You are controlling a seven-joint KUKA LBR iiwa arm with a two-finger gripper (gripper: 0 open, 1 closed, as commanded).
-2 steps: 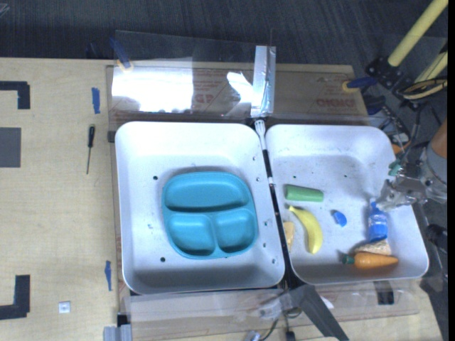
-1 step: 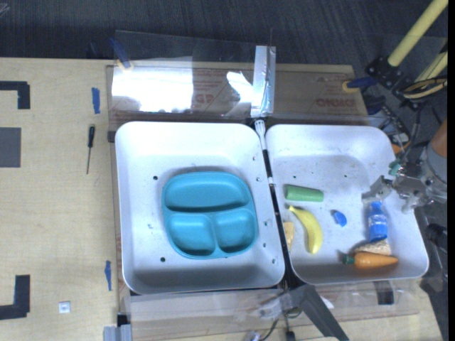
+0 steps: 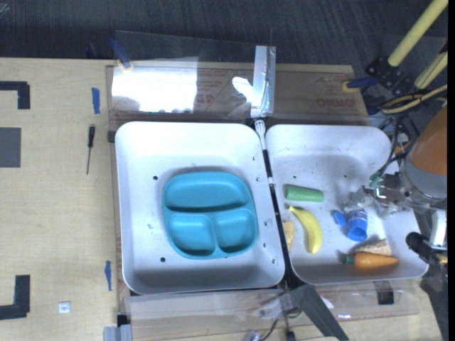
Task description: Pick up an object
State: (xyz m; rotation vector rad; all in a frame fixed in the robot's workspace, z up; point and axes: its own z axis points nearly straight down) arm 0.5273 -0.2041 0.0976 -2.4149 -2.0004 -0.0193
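Observation:
The right bin [image 3: 320, 144] holds several small items. A green block [image 3: 303, 193] lies near its left wall, with a yellow banana [image 3: 308, 227] just below it. A blue cup-like piece [image 3: 356, 226] sits in the middle, and an orange carrot [image 3: 374, 261] lies by the front wall with a tan wedge [image 3: 379, 247] behind it. My gripper [image 3: 355, 205] reaches in from the right and hangs right over the blue piece, close to its upper edge. The grey wrist [image 3: 389, 188] and the orange band [image 3: 432, 150] trail off to the right.
The left bin [image 3: 135, 155] carries a blue divided tray [image 3: 208, 212]. A clear plastic sheet [image 3: 185, 84] and a metal bracket [image 3: 262, 80] stand behind the bins. Cables and yellow tubing [image 3: 419, 27] crowd the far right. A small tan piece [image 3: 288, 233] lies beside the banana.

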